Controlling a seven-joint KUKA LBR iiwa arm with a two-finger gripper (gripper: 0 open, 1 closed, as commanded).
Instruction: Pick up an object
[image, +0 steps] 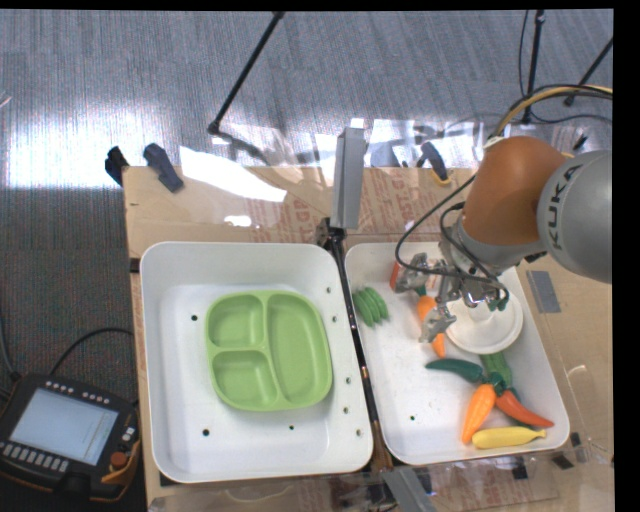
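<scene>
My gripper (437, 312) hangs low over the upper middle of the right bin (400, 420), under the arm's orange band (515, 195). Just beneath it lies a small orange carrot piece (426, 307), and a second orange piece (439, 346) sits a little nearer the front. Whether either piece is held cannot be made out. A white bowl (492, 330) sits directly to the gripper's right. Left of the gripper rests a green pea pod (370, 305), close to the bin's left wall.
Toward the right bin's front lie a dark green pepper (455, 368), an orange carrot (478, 412), a red-orange chili (522, 408) and a yellow piece (508, 437). A small red item (397, 273) sits near the back wall. The left bin (170, 400) holds a green divided plate (268, 350).
</scene>
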